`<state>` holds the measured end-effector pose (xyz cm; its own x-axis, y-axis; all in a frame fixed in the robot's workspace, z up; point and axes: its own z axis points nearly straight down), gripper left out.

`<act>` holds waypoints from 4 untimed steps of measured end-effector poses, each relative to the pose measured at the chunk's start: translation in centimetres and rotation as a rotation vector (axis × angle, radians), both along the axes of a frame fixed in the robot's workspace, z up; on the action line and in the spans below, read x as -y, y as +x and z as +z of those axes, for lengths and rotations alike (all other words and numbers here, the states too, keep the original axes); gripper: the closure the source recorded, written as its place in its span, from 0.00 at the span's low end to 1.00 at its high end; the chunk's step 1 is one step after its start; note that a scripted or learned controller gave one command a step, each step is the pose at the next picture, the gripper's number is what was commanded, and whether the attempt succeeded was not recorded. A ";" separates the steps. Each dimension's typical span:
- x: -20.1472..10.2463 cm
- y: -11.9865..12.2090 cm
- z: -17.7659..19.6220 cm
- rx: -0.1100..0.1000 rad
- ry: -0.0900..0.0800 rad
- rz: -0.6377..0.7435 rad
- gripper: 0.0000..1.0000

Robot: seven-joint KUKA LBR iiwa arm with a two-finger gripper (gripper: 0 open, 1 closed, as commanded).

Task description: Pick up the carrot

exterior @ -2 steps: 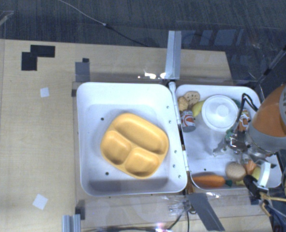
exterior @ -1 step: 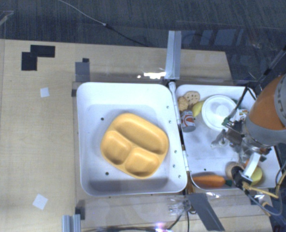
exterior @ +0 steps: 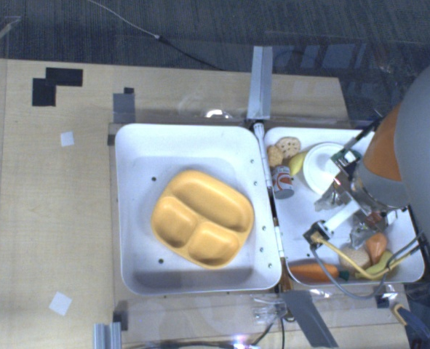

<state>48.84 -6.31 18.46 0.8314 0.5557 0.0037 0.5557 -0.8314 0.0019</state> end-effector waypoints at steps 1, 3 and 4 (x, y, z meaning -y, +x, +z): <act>2.2 -0.2 -6.0 -0.006 0.001 -0.267 0.00; 2.8 9.8 -2.0 0.000 0.001 -0.379 1.00; 2.0 14.1 -8.4 0.007 0.001 -0.225 1.00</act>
